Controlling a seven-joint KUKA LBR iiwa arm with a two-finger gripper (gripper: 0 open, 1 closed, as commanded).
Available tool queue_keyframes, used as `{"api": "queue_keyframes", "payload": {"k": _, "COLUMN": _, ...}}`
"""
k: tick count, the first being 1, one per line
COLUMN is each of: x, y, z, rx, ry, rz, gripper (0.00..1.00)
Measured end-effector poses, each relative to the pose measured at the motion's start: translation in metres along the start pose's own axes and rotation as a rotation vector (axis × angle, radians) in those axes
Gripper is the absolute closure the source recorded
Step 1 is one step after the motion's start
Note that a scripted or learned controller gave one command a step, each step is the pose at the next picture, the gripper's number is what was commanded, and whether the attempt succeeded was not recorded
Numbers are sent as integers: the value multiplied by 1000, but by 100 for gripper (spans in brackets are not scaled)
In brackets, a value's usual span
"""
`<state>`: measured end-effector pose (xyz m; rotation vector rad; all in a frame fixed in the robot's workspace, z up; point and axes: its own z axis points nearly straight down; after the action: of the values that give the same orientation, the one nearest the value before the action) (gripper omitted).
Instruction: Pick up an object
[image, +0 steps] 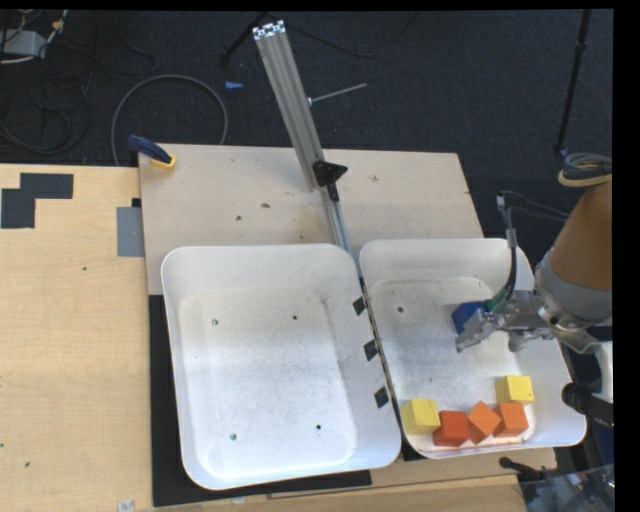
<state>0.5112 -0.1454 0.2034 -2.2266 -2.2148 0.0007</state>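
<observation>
Blocks crowd the near edge of the right bin (440, 262): two yellow blocks (421, 414), three orange blocks (484, 421), touching in a row. Farther back in that bin, a blue block (466, 317) sits just beside the gripper (492, 333), partly covered by it; whether the claw grips it or is released, I cannot tell. One left bin (200, 275) adjoins. Beyond the bins, one slanted aluminium rail (295, 105).

Bench (400, 195) bears two bins (262, 365)
</observation>
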Motion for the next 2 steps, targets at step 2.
{"api": "queue_keyframes", "payload": {"k": 2, "x": -44, "y": 101, "z": 85, "rx": -25, "ry": -9, "rz": -8, "gripper": 0}}
